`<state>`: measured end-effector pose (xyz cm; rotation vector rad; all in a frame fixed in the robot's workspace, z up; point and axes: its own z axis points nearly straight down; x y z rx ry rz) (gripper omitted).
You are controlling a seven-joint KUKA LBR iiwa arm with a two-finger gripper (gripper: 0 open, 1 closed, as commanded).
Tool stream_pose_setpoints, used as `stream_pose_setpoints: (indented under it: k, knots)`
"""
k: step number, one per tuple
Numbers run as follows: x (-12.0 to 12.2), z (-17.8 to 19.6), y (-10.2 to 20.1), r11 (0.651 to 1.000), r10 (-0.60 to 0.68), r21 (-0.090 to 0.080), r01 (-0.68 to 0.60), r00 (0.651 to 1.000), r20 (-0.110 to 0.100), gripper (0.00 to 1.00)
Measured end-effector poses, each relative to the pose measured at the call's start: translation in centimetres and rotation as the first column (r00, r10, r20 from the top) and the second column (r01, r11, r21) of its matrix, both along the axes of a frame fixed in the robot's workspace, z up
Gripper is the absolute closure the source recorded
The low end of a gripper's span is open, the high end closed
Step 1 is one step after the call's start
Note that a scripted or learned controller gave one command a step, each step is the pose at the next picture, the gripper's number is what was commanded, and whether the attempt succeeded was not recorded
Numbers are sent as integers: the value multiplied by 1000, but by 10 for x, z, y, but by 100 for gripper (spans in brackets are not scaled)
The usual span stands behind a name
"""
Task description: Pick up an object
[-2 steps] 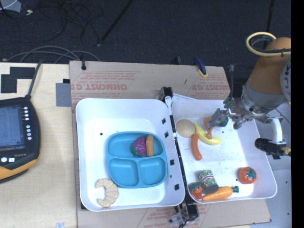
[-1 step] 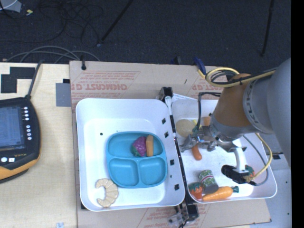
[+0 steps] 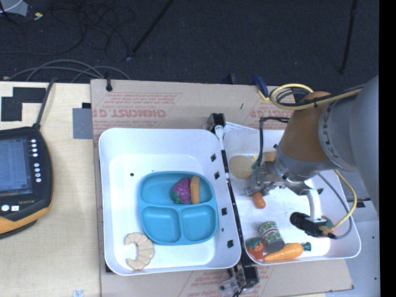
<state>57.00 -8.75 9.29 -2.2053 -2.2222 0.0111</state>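
In the right bin (image 3: 343, 243), my gripper (image 3: 260, 189) hangs low over the floor near the bin's left wall. A small orange-red piece (image 3: 258, 200) lies right at its tip; whether it is gripped is hidden by the wrist. Just left of the gripper rests a tan round object (image 3: 238, 166). Toward the front of the same bin are a small green can (image 3: 269, 231), a red strawberry-like toy (image 3: 255, 247) and an orange carrot (image 3: 285, 251).
The left bin (image 3: 117, 166) holds a blue divided plate (image 3: 179, 224) with a purple grape bunch (image 3: 181, 190) and a yellow-orange stick (image 3: 195, 189). A croissant (image 3: 140, 250) lies at its front left. A tablet-like pendant (image 3: 21, 175) sits on the bench at far left.
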Motion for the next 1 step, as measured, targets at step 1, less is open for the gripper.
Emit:
stream_pose_setpoints:
  k: [1]
  knots:
    - [32,97,56,1000,5,-1,-5,1000,15,100]
